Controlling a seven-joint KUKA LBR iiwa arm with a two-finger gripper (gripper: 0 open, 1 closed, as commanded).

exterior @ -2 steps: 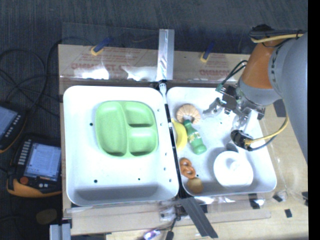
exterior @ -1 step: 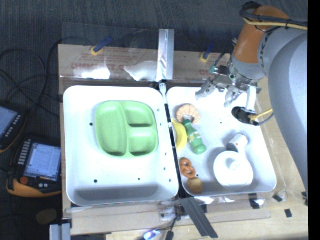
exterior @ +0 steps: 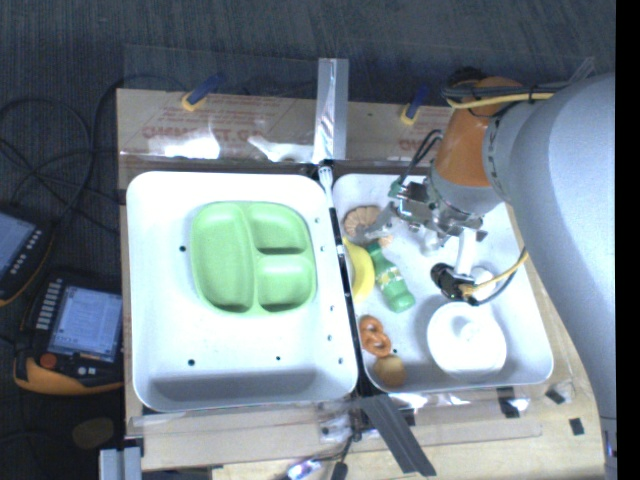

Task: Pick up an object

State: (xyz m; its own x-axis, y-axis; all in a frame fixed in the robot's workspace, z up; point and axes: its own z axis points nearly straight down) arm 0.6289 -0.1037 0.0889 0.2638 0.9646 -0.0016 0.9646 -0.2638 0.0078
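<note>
Green bottle is my guess for the pick, mostly because it's the thing lying closest under the claw. It's on its side in the right bin, near the left wall, cap end pointing up toward the claw. The claw sits low over the upper left part of that bin. I honestly can't tell if it's open or closed, since the wrist hardware sits in the way from this angle. Nothing looks held, so I'd call this the approach stage, with no grab yet.

Moving out from there: a brown disc, maybe a cookie, lies just left of the claw. It's near enough that it could be the real target instead. A banana is pressed between the bottle and the bin wall and seems to touch the bottle. That crowding is the tricky bit, since a grab on the bottle could catch or shove the banana too. The bottle is round and lying flat, so it may roll if nudged.

Further down there's an orange pretzel and a brown lump in the lower left corner. A white bowl sits alone to the right, well clear of the clutter.

The arm comes in over the bin's right side. The left bin holds just a green divided tray, probably the drop spot.
</note>
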